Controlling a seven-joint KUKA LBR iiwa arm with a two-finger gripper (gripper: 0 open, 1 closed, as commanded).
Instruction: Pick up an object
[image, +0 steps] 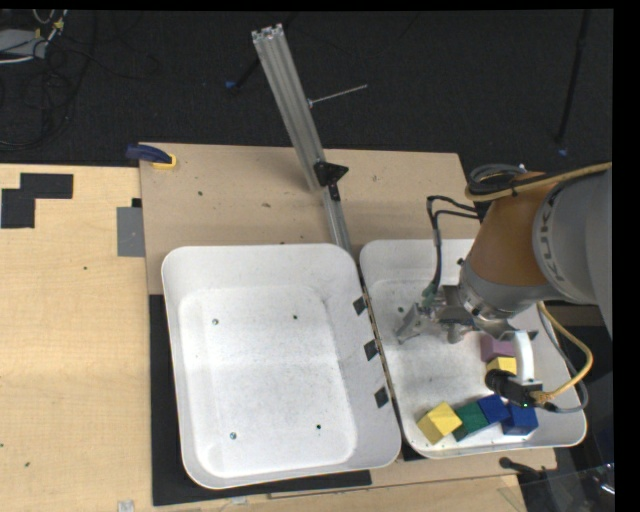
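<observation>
Two shallow white bins sit side by side on the bench: the left bin (265, 360) and the right bin (420, 270). The arm (530, 250) reaches in from 3 o'clock, its orange band above the wrist, and the gripper (408, 325) hangs low over the middle of the right bin, pointing toward 9 o'clock. Its metal fingers (412, 318) appear slightly apart, with bare bin floor between them and nothing clamped.

Candidate objects are clustered at the 5 o'clock corner of the right bin, well apart from the gripper. Noted there: a yellow block (438, 422), a green block (472, 418) touching it, a blue block (505, 412) just beside the green one, and a pale purple block (497, 347) nearer the wrist, partly covered by it. A small yellow piece (506, 366) sits near the purple block; whether it is a loose object or part of the arm's fittings cannot be told.

Assessment: the task stands at the approach stage, and no pick has been made. The gripper is positioned over bare floor, not over any object. The next move calls for shifting toward 5 o'clock, centring over one block, and descending with the fingers spread wider than it. The yellow block, at the cluster's outer edge, looks the most accessible; the tight packing of the others risks a blocked or glancing closure.
</observation>
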